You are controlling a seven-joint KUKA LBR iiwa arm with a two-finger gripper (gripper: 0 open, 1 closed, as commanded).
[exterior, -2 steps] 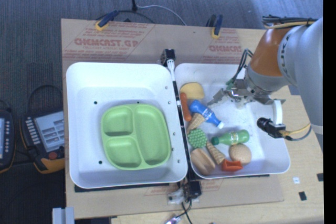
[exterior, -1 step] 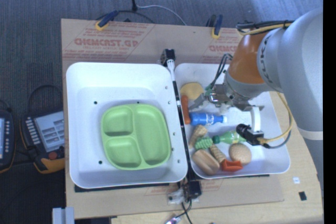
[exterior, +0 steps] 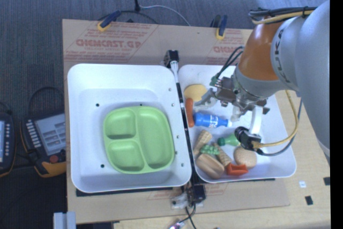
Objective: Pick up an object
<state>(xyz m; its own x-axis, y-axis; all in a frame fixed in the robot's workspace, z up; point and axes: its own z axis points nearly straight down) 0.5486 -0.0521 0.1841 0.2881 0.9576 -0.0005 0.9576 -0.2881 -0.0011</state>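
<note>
Arm: we see the grey robot arm with its orange band (exterior: 261,56) entering from the upper right of the frame and bending down over the right-hand bin.
Hand: the hand (exterior: 236,100) hangs over the upper middle of the right bin, just above the blue bottle; we cannot tell how it is set, and we see nothing gripped in it.
Right bin: the shallow white plastic bin on the right (exterior: 278,166) holds a cluster of toy foods in its left and lower part.
Task's things: a small blue plastic bottle with a white cap (exterior: 210,120) lies on its side in the middle of the frame's right half; a narrow orange carrot-like piece (exterior: 189,110) lies along the bin's left wall; a pale yellow rounded piece (exterior: 195,91) sits above it.
Lower cluster: a tan corn cob (exterior: 202,140), a brown bread-like roll (exterior: 209,165), a green piece (exterior: 229,141), a beige rounded potato-like piece (exterior: 245,157) and a small red piece (exterior: 236,170) crowd together.
Left bin: the white bin on the left (exterior: 86,83) holds a light green divided plastic plate (exterior: 138,138).
Desk: both bins rest on a brown cardboard-covered desk (exterior: 107,43).
</note>
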